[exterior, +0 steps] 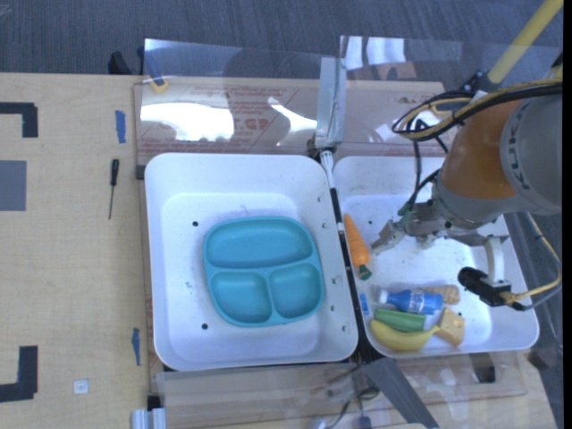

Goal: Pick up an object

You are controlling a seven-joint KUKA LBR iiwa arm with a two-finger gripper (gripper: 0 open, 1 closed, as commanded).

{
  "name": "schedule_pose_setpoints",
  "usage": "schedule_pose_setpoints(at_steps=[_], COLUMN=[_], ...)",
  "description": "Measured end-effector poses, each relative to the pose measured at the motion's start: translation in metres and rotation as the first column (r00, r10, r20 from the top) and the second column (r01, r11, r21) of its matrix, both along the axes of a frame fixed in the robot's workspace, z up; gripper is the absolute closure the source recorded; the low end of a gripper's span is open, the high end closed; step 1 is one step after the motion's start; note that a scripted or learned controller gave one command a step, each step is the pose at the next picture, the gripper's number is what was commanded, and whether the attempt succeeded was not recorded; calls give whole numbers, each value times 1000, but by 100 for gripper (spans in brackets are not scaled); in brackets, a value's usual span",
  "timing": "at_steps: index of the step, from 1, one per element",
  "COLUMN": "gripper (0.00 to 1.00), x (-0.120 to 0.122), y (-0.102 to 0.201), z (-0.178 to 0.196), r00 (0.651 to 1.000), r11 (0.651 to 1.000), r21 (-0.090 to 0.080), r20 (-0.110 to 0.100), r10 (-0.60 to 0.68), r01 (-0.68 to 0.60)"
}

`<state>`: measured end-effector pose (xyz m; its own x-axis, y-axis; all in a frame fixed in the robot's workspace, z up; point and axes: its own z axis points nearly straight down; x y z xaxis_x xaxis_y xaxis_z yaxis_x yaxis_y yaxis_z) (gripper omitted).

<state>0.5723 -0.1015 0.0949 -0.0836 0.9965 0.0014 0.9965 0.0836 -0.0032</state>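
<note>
Tool (pixel 391 236) of the grey arm, seen from above, low over the middle of the right bin (pixel 518 333). It points toward that bin's left wall. Whether it is spread or pressed together cannot be told from this angle, and nothing is seen pinched in it.

Carrot (pixel 357 243): the object nearest the tool, just beside its tip on the side of the left wall. It lies lengthwise along that wall, orange body toward the far edge and green end toward the near edge. It appears apart from the tool, not touching it.

Cluster along the right bin's near edge, on the near side of the tool and clear of it:
- a blue bottle (pixel 413 300) lying on its side;
- a green piece (pixel 402 318) just beside the bottle on its near side;
- a banana (pixel 398 336) at the near-left corner, touching the green piece;
- a yellow wedge (pixel 452 327) at the right end of the cluster.

Left bin (pixel 165 239): holds a teal divided plate (pixel 264 269) at its centre, well apart from the tool across the two bins' meeting walls.

Tabletop (pixel 63 266): pale wood. A thin screwdriver (pixel 113 186) lies near the left bin's far-left corner.
</note>
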Motion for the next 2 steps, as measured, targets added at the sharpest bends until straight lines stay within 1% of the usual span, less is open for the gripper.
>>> schedule_pose_setpoints(at_steps=[1,2], gripper=[0,0], x=[16,-62], y=[-64,-49], z=[41,32], r00=[1000,1000], r11=[1000,1000], r21=[-5,-1], r20=[10,1], r10=[18,-6], r01=[-18,6])
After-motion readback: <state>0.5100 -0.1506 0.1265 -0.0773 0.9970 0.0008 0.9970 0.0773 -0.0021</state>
